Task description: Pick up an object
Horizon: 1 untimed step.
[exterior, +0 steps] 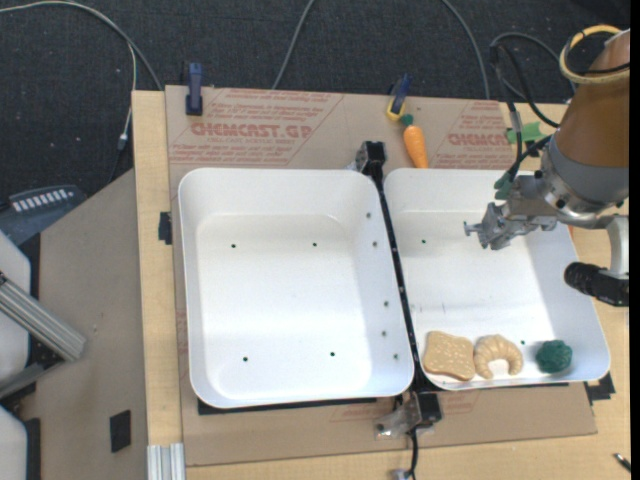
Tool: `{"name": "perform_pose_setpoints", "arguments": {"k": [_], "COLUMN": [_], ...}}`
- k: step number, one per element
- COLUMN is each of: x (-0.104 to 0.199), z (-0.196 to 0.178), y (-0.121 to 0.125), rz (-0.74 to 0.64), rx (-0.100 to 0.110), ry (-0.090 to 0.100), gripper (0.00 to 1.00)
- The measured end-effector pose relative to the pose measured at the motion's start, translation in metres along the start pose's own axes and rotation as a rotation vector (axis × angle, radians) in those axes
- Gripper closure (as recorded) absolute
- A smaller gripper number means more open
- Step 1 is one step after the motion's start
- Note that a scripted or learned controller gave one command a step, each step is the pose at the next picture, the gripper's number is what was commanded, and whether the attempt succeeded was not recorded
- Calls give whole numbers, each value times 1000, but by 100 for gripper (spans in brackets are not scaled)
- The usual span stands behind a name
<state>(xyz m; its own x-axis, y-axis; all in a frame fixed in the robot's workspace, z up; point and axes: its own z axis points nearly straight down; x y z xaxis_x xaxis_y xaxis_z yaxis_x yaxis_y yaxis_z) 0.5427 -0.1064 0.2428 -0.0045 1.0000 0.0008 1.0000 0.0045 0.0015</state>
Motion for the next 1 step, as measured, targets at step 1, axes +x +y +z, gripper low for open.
{"name": "perform_pose_setpoints", "arguments": {"k": [1], "x": [52], "z": [14], "y": [14], "rz": [0], "rx": [2], "ry": [0], "gripper": [100]}}
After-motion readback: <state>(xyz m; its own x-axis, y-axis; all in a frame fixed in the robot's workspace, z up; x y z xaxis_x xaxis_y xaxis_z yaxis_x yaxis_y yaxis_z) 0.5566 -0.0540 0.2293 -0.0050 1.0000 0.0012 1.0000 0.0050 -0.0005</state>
